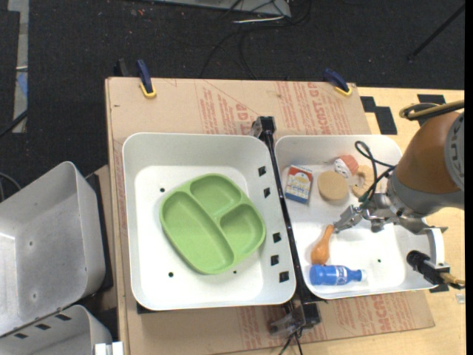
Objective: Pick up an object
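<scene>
Gripper [349, 222] hangs low in the right bin [384, 283] with its fingers spread and nothing between them — tips just beside the orange spoon [322, 245], likely its target, blue bottle [334, 275] lying right below.

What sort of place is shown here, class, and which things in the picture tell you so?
Most likely a robotics lab or test bench. A robot arm reaches over two white bins on a clamped board, small test items such as a blue bottle lie in one bin, and cables trail across the dark floor.
</scene>
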